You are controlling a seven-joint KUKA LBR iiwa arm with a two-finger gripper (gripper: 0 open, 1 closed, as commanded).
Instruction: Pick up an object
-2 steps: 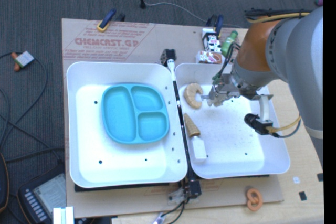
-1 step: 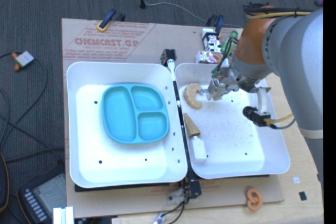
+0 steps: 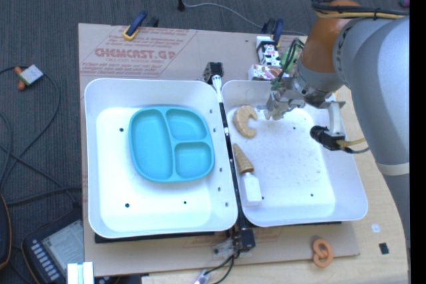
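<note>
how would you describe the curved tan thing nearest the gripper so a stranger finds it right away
Start at the right-hand white bin and look to its upper left corner, just left of the gripper. The curved tan piece lies there, a C-shaped crescent, unlike the straight cone-shaped piece and white block below it.

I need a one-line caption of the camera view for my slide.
The gripper hovers in the right bin beside a croissant-shaped piece; a blue divided tray lies in the left bin.
</note>
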